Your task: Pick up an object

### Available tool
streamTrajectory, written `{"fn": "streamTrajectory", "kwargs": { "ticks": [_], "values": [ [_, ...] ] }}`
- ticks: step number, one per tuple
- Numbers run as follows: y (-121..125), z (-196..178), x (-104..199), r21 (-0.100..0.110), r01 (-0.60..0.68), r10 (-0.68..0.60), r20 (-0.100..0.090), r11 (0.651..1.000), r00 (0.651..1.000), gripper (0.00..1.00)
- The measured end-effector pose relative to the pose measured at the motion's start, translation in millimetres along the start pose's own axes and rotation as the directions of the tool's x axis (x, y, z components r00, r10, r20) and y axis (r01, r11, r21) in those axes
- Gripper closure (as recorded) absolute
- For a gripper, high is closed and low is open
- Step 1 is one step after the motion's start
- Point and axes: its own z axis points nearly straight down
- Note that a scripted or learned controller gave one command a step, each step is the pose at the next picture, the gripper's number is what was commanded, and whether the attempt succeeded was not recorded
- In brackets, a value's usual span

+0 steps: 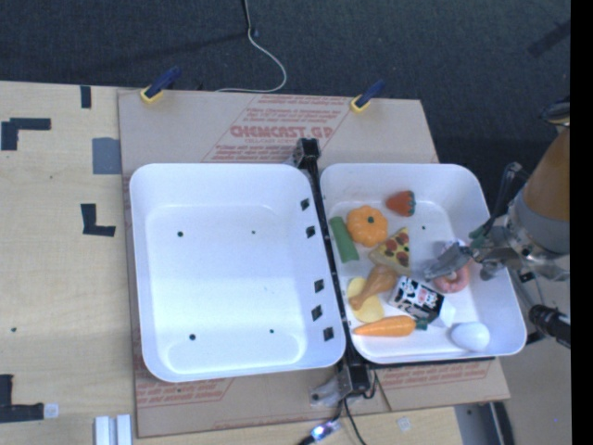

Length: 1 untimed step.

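Two white bins sit side by side on the cardboard-covered bench, and all the objects lie in the right bin (pixel 463 188), at the centre right of the frame; the left bin (pixel 222 267) has nothing the arm is working on. The gripper (pixel 451 260) reaches in from the right edge and hangs low over the right bin's lower middle, its grey fingers down among the toys, just above or touching a pink doughnut (pixel 454 281). Whether those fingers are spread or closed cannot be told from this slant, and nothing is clearly seen between them, so no hold can be claimed. Around it lie an orange pumpkin (pixel 367 225), a strawberry (pixel 400 202), a green piece (pixel 344 239) against the divider, a pizza slice (pixel 397 247), a drumstick (pixel 375 283), a black-and-white carton (pixel 415 297), a carrot (pixel 384 326) and a white egg (pixel 470 336) toward the lower right corner. The step in hand looks like the descent onto a target, probably the doughnut. Next the fingers should close squarely on it and lift straight up, clear of the crowding carton and pizza slice
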Motion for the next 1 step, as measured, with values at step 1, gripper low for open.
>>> {"fn": "streamTrajectory", "kwargs": {
  "ticks": [1],
  "values": [
    [18.1, 120.6, 34.2, 0.003, 0.003, -0.003, -0.001, 1.000, 1.000, 0.00]
  ]
}}
